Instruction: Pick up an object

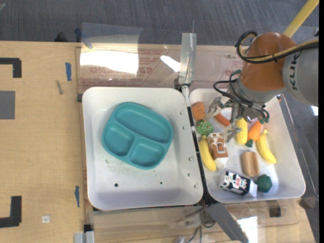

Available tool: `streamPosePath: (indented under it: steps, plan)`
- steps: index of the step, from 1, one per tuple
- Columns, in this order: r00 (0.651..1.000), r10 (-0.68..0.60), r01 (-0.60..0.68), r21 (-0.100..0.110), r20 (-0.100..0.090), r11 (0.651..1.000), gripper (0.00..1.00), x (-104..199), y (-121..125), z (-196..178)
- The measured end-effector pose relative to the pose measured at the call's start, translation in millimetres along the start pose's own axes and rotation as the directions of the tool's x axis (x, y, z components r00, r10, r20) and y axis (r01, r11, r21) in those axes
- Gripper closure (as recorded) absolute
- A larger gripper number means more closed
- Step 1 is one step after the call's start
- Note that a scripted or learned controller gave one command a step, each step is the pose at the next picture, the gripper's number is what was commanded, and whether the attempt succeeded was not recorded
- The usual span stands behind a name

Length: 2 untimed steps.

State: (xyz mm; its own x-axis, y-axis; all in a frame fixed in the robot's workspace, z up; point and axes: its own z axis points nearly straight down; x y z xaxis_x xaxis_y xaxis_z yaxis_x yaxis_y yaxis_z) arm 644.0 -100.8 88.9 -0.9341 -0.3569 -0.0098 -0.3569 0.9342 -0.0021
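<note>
My gripper [236, 121] hangs low over the right bin [292, 151], below the orange wrist band. Its metal fingers reach down among the toy food, spread apart, with nothing seen between them. Around them lie an orange carrot piece [221, 119], a yellow corn cob [242, 130], an orange-red piece [254, 130] and a banana [266, 147]. Just left of them are a piece of broccoli [204, 128] and an orange chunk [198, 110].
The left bin [96, 161] holds a teal divided plate [137, 134]. In the right bin's near half lie a second banana [207, 155], a brown-and-white box [218, 146], a hot dog bun [249, 163], a black-and-white carton [235, 183] and a green piece [264, 184].
</note>
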Motion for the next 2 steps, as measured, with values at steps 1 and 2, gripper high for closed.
streamPosePath:
  steps: [1,2]
  plan:
    - [1.000,0.000,0.000,0.005,0.015,1.000,1.00,-5,0,-15]
    - [1.000,-0.004,0.004,0.007,0.010,1.000,1.00,-29,-4,-152]
